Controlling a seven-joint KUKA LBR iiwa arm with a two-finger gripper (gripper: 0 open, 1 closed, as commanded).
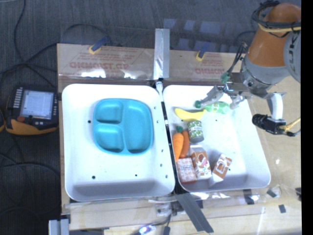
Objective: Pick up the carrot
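From my station I see the carrot (pixel 179 143) lying in the right bin (pixel 247 146), hard against its left wall, green top pointing away from me; just above it sits a yellow banana (pixel 189 113), and just beside it on the right a small green-labelled can (pixel 195 130); nearer the front edge lie three little cartons (pixel 201 166), touching the carrot's lower end. My claw (pixel 215 102) hangs over the upper part of the same bin, above the banana and well apart from the carrot; its fingers (pixel 206 101) stand apart with nothing between them. The left bin (pixel 78 170) carries a blue divided tray (pixel 122 125); a handheld pendant (pixel 33 109) rests off the tabletop's (pixel 122 62) left side.
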